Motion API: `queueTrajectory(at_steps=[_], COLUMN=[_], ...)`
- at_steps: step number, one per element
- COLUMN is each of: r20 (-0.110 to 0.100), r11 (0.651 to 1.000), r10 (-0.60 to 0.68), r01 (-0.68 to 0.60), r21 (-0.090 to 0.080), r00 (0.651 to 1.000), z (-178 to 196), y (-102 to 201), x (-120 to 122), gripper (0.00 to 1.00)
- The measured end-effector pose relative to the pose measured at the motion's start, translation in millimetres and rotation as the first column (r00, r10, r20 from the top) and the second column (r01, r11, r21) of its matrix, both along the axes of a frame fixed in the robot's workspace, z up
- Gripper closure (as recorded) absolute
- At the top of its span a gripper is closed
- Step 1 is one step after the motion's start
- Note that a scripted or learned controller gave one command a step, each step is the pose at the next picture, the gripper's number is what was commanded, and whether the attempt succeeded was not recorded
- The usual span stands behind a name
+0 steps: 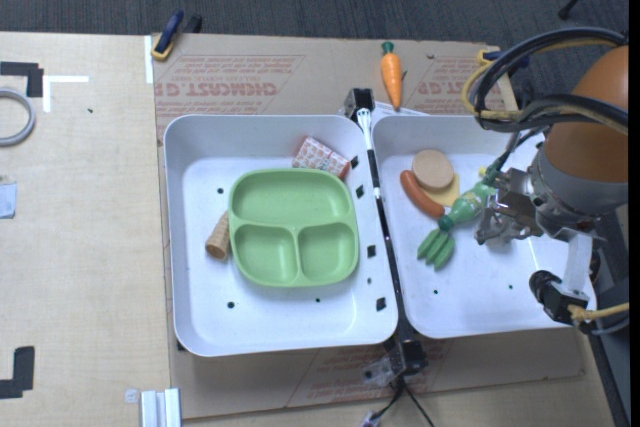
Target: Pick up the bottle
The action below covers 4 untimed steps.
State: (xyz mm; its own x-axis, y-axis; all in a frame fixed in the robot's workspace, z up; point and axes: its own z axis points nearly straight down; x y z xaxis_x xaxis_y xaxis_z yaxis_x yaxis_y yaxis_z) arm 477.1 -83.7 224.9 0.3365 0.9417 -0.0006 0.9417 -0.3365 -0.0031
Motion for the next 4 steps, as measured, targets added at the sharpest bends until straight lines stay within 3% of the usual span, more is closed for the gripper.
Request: queueTrajectory(at_steps=[1,2,3,4], r20=[0.000,0.000,0.001,0.001], r11=[0.999,0.999,0.978,0.800], r10=[-0.037,-0.050,-0.210,-0.600], r01=[0.037,0.050,0.210,0.600], r21=[-0.001,-0.001,-0.002,-0.003], r00=[0.999,0.999,0.978,0.800], z=[-19,-33,-6,9], y=[51,125,134,177], x=[0,0,0,0], gripper=[1.00,1.00,1.00,1.00])
